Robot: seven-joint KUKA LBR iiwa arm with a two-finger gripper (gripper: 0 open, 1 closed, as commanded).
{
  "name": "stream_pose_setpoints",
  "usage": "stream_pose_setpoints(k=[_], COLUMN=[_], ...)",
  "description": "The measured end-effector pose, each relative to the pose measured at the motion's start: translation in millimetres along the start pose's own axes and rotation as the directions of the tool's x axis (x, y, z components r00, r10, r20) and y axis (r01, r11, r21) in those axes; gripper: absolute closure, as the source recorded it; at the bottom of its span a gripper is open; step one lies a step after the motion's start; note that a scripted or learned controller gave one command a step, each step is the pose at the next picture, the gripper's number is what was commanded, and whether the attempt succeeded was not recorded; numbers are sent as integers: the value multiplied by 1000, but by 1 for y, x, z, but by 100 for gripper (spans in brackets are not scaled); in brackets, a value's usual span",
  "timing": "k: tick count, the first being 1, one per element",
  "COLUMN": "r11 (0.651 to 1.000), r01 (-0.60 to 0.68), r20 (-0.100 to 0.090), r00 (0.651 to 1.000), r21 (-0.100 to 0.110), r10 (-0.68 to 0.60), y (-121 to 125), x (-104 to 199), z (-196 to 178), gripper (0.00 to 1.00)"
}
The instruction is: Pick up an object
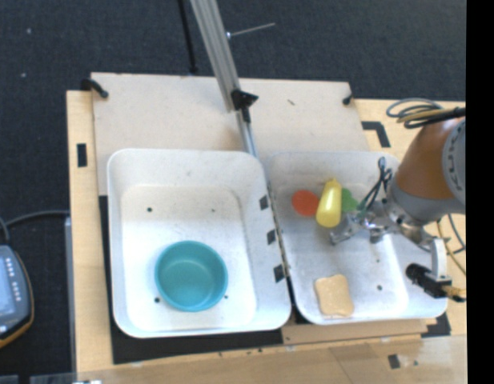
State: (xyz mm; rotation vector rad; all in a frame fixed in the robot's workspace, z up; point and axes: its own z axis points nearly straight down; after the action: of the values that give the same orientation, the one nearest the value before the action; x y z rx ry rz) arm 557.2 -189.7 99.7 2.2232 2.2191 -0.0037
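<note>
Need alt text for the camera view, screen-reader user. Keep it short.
The grey arm with an orange band reaches into the right white bin, its gripper down beside a yellow pear-shaped object, a red-orange round piece and something green. A tan bread-like slice lies nearer the front; the left white bin holds a teal round bowl.

teal bowl (190,275), yellow pepper (330,203), perhaps tan bread (334,295)

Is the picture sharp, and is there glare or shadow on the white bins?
Camera view: somewhat soft overall, with no strong glare; the bins look evenly lit, the blue bowl casts only a faint shadow, and the gripper beside the yellow object is too blurred for detail.
</note>
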Motion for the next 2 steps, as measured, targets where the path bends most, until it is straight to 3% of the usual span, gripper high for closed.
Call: stream_pose_setpoints(k=[1,2], r11=[1000,1000], r01=[-5,-2], r20=[0,0], r00=[1000,1000], r21=[-5,-7], r10=[5,2], y=[1,-1], x=[-1,-1], z=[-13,-57], gripper=[100,100])
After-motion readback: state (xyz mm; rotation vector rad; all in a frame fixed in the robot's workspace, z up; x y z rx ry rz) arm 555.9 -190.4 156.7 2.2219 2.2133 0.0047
